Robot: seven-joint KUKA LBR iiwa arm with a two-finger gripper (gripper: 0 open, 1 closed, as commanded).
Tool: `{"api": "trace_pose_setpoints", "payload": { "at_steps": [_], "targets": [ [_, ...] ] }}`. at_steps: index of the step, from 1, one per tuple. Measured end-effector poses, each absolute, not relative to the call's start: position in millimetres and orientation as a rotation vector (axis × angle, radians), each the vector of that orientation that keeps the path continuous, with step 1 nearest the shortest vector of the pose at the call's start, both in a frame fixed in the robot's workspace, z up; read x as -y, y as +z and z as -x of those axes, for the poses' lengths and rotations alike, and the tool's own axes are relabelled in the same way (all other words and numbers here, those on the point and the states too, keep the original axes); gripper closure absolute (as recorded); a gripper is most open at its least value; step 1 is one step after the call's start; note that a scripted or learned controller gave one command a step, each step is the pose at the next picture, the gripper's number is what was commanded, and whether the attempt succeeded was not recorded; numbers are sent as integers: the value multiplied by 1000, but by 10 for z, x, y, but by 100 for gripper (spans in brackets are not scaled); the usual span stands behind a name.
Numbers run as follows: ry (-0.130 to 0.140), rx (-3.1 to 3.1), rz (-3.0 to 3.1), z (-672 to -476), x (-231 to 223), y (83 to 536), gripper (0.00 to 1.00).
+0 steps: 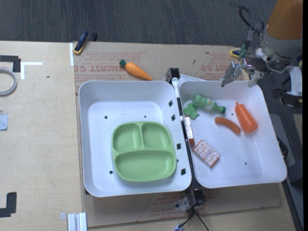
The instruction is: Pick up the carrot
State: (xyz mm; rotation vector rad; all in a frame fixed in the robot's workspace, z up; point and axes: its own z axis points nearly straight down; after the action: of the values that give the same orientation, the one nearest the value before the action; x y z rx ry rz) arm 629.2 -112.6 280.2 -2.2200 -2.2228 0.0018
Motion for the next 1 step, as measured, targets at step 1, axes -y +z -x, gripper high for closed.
{"api": "trace_pose_setpoints", "payload": {
  "at_steps": [1],
  "targets": [
    [1,2395,2034,-5879,850,2818,0]
  ]
}}
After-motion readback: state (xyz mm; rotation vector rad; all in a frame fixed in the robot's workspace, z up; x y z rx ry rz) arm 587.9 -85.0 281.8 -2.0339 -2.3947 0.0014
